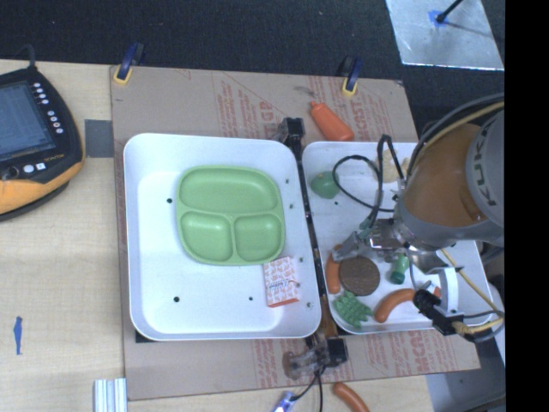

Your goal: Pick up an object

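Note:
The arm's orange band (442, 178) hangs over the right bin (347, 320), and the gripper (371, 245) reaches down into the bin's middle. Under it lies a brown round disc (358, 276). Around the disc are an orange sausage (394, 303), a green leafy toy (350, 307), a small green piece (398, 270) and an orange piece (332, 275) at the left wall. A green rounded toy (324, 184) sits in the bin's far left corner. Nothing shows between the fingers.
The left bin (154, 256) holds a green three-part plate (231, 214) and a small red-and-white packet (281, 281). An orange carrot (330, 123) lies on the cardboard behind the bins. A teach pendant (34, 140) rests at the far left. Black cables (360, 178) loop over the right bin.

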`<state>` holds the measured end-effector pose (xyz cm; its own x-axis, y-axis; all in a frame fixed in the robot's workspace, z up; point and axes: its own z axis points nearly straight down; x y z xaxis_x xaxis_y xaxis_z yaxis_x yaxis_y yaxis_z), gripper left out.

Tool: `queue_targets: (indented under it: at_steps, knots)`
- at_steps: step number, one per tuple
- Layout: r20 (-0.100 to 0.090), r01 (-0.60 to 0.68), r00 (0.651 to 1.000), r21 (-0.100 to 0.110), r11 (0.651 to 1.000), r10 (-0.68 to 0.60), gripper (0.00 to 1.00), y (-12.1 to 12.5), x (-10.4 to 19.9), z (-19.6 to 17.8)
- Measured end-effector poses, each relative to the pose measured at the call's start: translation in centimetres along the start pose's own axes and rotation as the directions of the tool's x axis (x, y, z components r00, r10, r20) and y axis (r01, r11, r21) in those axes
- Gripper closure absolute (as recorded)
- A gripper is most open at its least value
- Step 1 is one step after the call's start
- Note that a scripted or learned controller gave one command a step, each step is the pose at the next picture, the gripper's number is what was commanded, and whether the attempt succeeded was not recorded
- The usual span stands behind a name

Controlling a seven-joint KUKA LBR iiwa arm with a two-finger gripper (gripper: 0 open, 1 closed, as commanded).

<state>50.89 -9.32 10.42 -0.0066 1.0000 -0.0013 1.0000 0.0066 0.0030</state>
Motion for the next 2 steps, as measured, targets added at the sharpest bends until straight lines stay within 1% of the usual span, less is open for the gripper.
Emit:
queue_targets:
  at_steps: [1,2]
  knots:
    - [0.002,0.005,1.0,0.002,1.0,-0.005,1.0,0.0,-0.11,-0.93]
    - [0.002,0.005,1.0,0.002,1.0,-0.005,0.0,-0.01,-0.11,-0.92]
